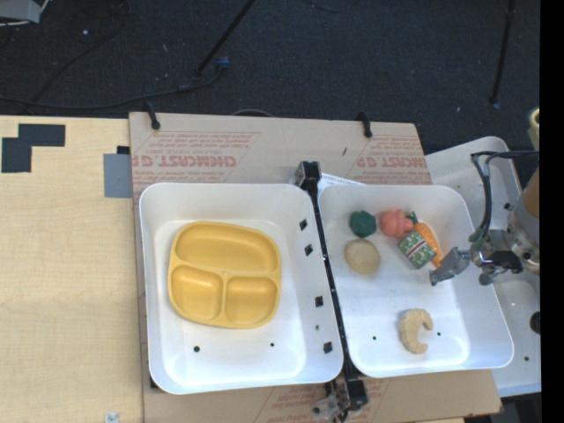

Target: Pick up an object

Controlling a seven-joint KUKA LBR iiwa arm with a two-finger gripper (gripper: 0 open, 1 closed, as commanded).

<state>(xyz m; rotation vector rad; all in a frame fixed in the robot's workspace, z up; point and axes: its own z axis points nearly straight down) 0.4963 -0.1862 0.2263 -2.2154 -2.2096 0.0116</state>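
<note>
from the camera view above the bench, the gripper [460,266] sits at the right rim of the right bin [476,346], reaching in from the right, and its tip points left toward the bin's contents; whether it is spread or closed cannot be told at this size, and nothing is seen held in it. the nearest candidate is the green and orange carton [419,247], which lies just beside the tip, to its left and slightly toward the far side, with its long axis running diagonally from upper right to lower left. touching or nearly touching that carton on its left is a pink round piece [394,223], then a dark green lump [362,223], and a beige ball [361,256] sits nearer the divider. a tan croissant-shaped piece [414,330] lies apart, on the near side and to the left of the tip. that makes five loose objects, one of each, all in the right bin. the left bin [159,324] bears one yellow divided tray [226,273]. judging by this layout, the carton is the shortest reach, a small leftward move.
</note>
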